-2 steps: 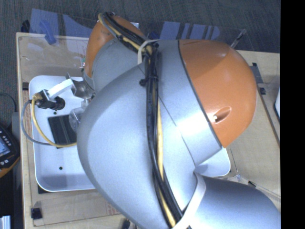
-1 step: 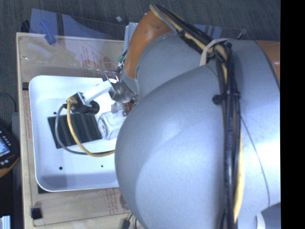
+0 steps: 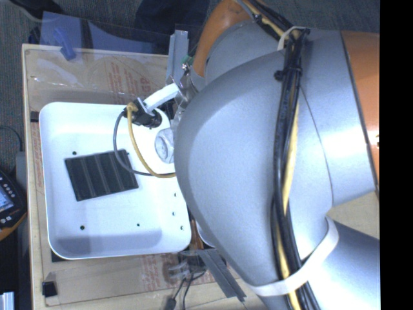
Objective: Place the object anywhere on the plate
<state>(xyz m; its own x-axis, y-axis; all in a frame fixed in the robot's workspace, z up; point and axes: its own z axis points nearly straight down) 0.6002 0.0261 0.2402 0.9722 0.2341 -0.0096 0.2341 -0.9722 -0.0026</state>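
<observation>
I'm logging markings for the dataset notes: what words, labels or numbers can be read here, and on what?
None can be read.
Red print on the bench board: too blurred to read.
Round dial near the arm: markings too small.
Device screen at the left edge: unreadable.

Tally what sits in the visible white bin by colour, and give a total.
Dark grey: 1, a flat ribbed rectangular pad lying on the floor of the white bin
Total: 1
The grey arm covers the bin's right side, so anything under it is uncounted.
</observation>
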